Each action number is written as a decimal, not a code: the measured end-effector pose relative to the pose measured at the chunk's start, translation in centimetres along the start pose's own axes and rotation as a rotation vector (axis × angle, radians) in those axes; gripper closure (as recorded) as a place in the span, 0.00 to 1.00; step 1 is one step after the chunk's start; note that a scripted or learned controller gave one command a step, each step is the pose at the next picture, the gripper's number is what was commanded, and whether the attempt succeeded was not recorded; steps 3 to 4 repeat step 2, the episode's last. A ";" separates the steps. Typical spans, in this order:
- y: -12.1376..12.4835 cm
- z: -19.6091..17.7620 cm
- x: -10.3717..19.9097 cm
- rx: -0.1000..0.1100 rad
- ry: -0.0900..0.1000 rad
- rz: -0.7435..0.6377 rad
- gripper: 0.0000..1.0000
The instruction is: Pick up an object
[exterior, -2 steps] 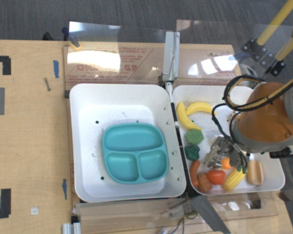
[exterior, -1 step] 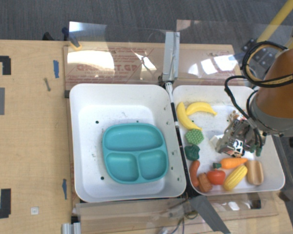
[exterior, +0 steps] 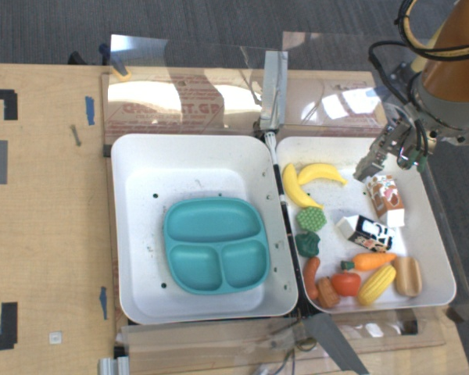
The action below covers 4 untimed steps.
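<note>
**Gripper over right bin, nothing picked yet**

Grey arm w/ orange band comes in from the right; its gripper (exterior: 375, 162) hangs over the upper right part of the right shallow white bin (exterior: 442, 241). Dark fingers (exterior: 369, 166) point down-left. Can't tell if they're apart or together, too small and dark at this angle. Nothing visible between them, so no grasp to report.

Candidate objs all lie in the right bin:
- yellow toy banana (exterior: 309, 180), upper left of bin, near the gripper tip but apart from it
- brown-and-white small carton (exterior: 384, 194), just below the gripper, closest item
- green toy broccoli pieces (exterior: 311, 219) along the left wall
- black-and-white small box (exterior: 371, 230), mid bin
- orange toy carrot (exterior: 373, 261), red toy tomato (exterior: 345, 283), yellow toy corn cob (exterior: 377, 284), tan toy hot-dog bun (exterior: 407, 276), bunched at the front edge

Left white bin (exterior: 133, 209) holds a teal three-compartment plastic tray (exterior: 216, 242); both bins sit on the cardboard-covered desk (exterior: 39, 209).

Progress, my read: early stage. Approach partly done, arm positioned above the pile. Left to do: pick a target (carton or banana look likeliest), descend, close, lift clear of bin. No item looks raised off the bin floor.
</note>
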<state>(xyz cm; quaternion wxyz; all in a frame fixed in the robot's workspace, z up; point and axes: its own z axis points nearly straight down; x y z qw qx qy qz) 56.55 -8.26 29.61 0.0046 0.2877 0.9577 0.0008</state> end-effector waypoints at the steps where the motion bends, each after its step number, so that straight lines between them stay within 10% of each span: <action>1: -7.8 16.6 2.4 0.008 0.013 0.156 1.00; 2: -0.1 7.7 4.4 0.001 0.002 0.420 1.00; 4: -0.1 7.7 4.4 0.001 0.002 0.420 1.00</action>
